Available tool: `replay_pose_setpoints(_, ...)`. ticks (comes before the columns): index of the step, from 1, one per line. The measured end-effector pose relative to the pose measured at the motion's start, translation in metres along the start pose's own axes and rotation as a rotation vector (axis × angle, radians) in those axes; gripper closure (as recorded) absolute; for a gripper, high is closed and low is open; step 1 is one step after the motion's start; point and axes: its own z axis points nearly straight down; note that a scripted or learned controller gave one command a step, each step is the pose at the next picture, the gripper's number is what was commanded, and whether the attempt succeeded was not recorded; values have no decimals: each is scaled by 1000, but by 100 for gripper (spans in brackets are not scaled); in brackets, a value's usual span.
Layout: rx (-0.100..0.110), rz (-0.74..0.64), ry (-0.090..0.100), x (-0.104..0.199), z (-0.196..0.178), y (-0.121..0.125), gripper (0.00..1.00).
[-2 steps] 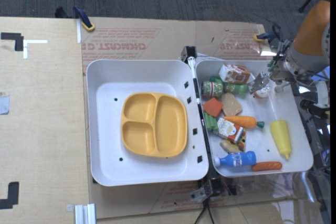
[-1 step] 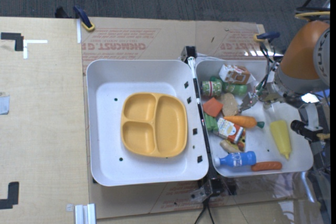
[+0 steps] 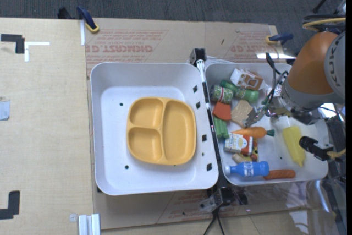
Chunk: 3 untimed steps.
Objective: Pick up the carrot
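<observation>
Tool (image 3: 257, 115) just above carrot (image 3: 252, 132), crowded by toys.

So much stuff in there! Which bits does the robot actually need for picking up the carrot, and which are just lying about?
Needed for the job:
carrot
gripper

Just lying about:
yellow divided plate
blue bottle
yellow bottle
green bottle
hot dog
</observation>
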Motion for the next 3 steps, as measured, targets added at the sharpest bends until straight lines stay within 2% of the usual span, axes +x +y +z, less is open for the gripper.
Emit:
replay_pose_setpoints(1, 3, 188, 1, 26, 2, -35, 0)
replay_pose_setpoints(2, 0, 191, -1, 24, -7, -34, 100)
replay_pose_setpoints(3, 1, 191, -1, 24, -7, -34, 0)
